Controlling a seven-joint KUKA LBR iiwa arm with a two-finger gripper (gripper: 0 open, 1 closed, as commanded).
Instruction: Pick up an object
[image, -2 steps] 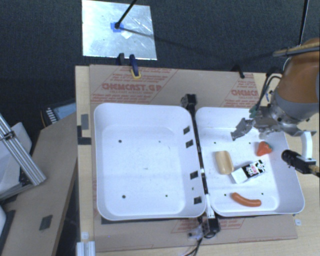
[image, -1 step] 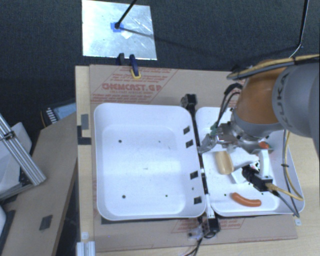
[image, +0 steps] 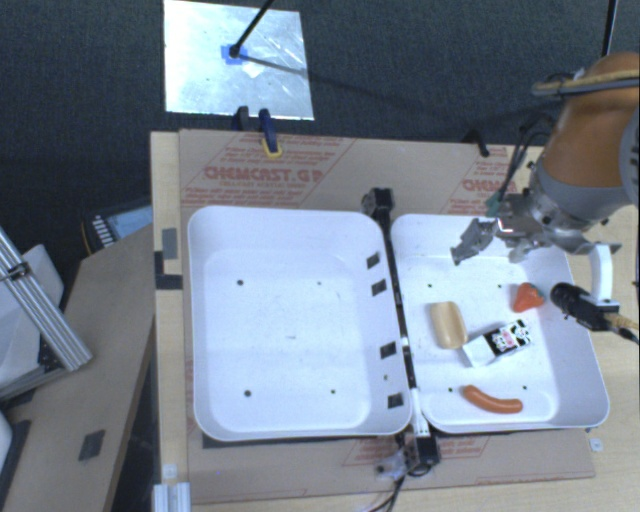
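Two white bins sit side by side on a brown board on the tabletop (image: 120, 300). Left bin (image: 215, 400): bare floor, a few small dark dots on it. Right bin (image: 585, 385): holds four items, all in its lower half.

Items in right bin:
- tan block (image: 449, 325), near the divider, roughly mid-bin.
- black-and-white box (image: 506, 339), just right of the block and very close to it; whether they touch I cannot tell.
- sausage (image: 491, 401), orange-red, lying flat near the front wall, below the block and box, apart from both.
- orange wedge (image: 527, 296), near the right side, above the box.

Arm (image: 595, 130) enters from the right, its orange band over the far right corner of the bin. Pincer (image: 478, 240) hangs over the upper part of the right bin, tilted, pointing left and down. Nothing is visible between its fingers. The fingers blur into one grey shape, so whether they stand apart or together I cannot tell. Pincer is apart from all four items; the block lies below it, nearer the front, and the wedge to its lower right.

A black fitting (image: 585, 305) juts over the right rim beside the wedge.

Behind the board: a shiny foil sheet (image: 238, 58) on dark cloth.
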